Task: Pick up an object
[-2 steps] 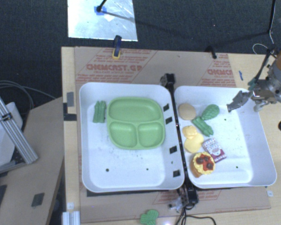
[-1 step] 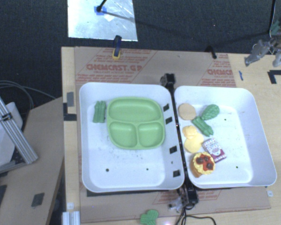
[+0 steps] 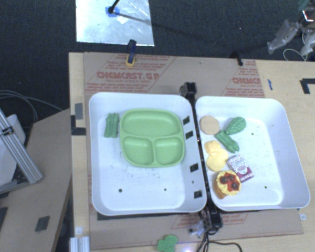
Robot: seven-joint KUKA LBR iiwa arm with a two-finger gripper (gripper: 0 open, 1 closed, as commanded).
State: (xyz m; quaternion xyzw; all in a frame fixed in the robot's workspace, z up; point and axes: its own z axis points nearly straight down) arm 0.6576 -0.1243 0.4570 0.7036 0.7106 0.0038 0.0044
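The right bin (image 3: pixel 283 156) holds a cluster of toy foods along its left side: a tan round biscuit (image 3: pixel 209 124), a green leafy piece (image 3: pixel 235 125), a green pod (image 3: pixel 227 142), two yellow pieces (image 3: pixel 216 155), a red-and-white packet (image 3: pixel 239 167) and a yellow tart with red topping (image 3: pixel 228 184). In the left bin (image 3: pixel 102 182) lie a green divided plate (image 3: pixel 151 138) and a green ridged piece (image 3: pixel 111 125). My gripper (image 3: pixel 294 43) hangs at the top right, beyond the bench's far edge and well away from the bins, its two fingers spread apart with nothing between them.
A black divider with clips (image 3: pixel 197 151) runs between the bins. A shiny metal sheet (image 3: pixel 114 14) lies on the dark floor at the back. A small green toy (image 3: pixel 167 243) sits off the bins at the bench's front edge. Metal rails (image 3: pixel 10 146) stand at the left.
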